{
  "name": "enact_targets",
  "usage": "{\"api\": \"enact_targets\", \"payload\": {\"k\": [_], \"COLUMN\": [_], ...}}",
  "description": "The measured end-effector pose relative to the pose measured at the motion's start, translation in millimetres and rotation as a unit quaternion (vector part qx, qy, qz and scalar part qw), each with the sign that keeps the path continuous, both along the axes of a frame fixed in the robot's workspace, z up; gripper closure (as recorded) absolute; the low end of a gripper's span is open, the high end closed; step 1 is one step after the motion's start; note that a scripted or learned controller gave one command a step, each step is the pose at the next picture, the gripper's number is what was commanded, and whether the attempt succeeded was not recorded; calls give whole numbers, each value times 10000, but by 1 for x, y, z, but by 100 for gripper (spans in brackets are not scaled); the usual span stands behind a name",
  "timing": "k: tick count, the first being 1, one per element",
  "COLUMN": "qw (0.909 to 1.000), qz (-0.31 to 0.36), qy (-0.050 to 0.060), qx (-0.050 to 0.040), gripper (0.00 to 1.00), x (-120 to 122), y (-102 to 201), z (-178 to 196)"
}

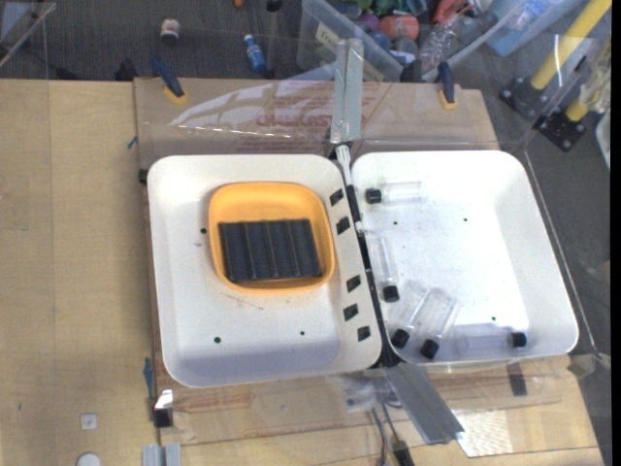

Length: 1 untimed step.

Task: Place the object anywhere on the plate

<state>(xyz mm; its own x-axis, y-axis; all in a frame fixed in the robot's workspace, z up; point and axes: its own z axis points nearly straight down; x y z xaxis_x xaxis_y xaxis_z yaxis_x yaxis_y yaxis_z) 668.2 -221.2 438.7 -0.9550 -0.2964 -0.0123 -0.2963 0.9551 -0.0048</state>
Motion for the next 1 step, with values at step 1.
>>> {"api": "enact_targets", "payload": {"k": [1], "qw": [9994], "qz": [343], "qy": [0], "qx": [-5], "gripper": [100], "x": [0], "y": [0], "z": [0]}}
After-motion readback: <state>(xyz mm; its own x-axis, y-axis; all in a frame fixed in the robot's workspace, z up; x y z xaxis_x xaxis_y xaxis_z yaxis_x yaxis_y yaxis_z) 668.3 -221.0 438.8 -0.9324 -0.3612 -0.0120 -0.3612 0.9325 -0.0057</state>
